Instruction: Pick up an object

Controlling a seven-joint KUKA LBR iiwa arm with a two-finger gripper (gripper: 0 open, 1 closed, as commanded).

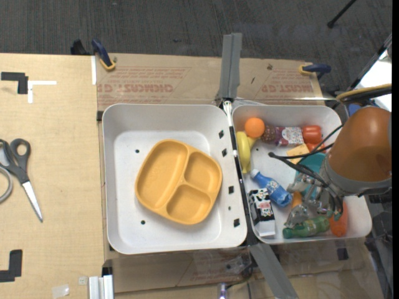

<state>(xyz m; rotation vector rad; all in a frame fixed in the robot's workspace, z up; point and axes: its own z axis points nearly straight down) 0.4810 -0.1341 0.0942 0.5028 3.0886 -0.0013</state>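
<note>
The right bin (282, 109) holds several small objects. Among them are an orange ball (254, 127), a yellow banana (243, 151), a blue bottle (272, 188), a black-and-white carton (262, 208), a green item (305, 228) and a red item (312, 133). My gripper (313, 203) reaches down into the front right part of this bin, just above the green item and next to an orange piece (338, 223). The arm's orange band (365, 144) hides the objects beneath it. I see nothing clearly held.
The left bin (118, 185) carries a yellow divided plate (179, 181). Scissors (24, 174) lie on the bench at the far left. Clamps (103, 53) hold the cardboard behind the bins. Black cables (293, 161) cross the right bin.
</note>
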